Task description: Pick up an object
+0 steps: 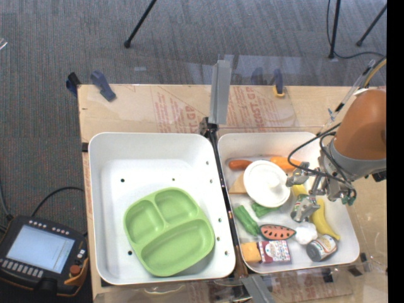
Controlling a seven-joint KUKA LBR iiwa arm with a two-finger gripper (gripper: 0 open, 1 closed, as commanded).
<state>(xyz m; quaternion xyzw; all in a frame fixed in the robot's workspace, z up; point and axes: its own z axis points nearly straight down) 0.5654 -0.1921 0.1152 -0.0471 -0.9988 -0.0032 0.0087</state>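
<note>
Right shallow white bin (351, 237): round white plastic plate (266, 182) near centre, orange carrot (284, 163) and reddish sausage (240, 165) toward far edge, green vegetable piece (246, 219), watermelon slice (278, 233), small printed carton (275, 252), tin can (322, 248) and yellow banana (324, 218) toward near right corner; left bin (101, 169) with green three-compartment tray (168, 231). Approach step judged in hand: two-finger gripper (305, 207) low over banana's left side, nothing seen between fingers, jaw state not discernible; next, centring on one item, lowering, closing. Red lettering on cardboard beneath bins and carton print not legible.
</note>
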